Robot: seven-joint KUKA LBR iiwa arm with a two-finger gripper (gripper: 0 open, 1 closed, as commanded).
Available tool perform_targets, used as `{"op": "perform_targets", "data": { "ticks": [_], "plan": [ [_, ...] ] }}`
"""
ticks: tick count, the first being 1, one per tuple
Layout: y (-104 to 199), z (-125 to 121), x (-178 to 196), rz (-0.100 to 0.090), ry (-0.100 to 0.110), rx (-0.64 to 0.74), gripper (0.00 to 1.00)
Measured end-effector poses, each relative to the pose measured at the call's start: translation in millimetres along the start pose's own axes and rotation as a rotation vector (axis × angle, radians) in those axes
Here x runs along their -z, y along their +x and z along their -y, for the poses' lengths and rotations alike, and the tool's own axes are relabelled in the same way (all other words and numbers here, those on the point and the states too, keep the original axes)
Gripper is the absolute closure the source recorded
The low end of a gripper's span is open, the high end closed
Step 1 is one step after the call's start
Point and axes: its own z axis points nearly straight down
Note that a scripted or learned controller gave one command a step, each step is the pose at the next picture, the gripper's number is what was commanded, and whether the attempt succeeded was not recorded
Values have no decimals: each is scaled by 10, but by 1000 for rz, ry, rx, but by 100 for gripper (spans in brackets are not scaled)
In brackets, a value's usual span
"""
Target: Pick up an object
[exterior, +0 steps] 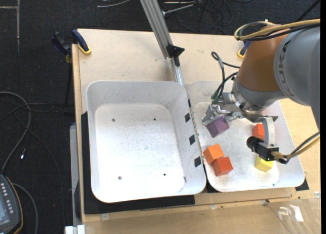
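The arm [298,59] is in from the right, reaching over the right bin [288,181], and the gripper [222,111] is down low in that bin's far left part, close to the wall it shares with the left bin [92,98]. Right at the gripper's tip sits a purple block [218,125], tilted on the view, its upper edge tucked under the metal of the gripper. They look to be touching, but I cannot tell how wide the gripper stands, or whether it has any hold on that block at all. Closer to the bin's front edge and still on its left side is an orange block [214,152], and a darker red-orange block [222,166] touches it on the corner. Over near the bin's front right corner is a yellow block [263,165], well apart from the gripper. One more orange block [258,130] peeks out by the right side, partly hidden behind the robot's own hardware. Of all five, purple is the one at the tool, and the other four lie clear of it toward the front and right edges.
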Motion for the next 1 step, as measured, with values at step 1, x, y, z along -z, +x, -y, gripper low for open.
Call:
{"op": "perform_targets", "data": {
  "ticks": [1],
  "plan": [
    [887, -180, 19, -2, 6, 3, 100]
  ]
}}
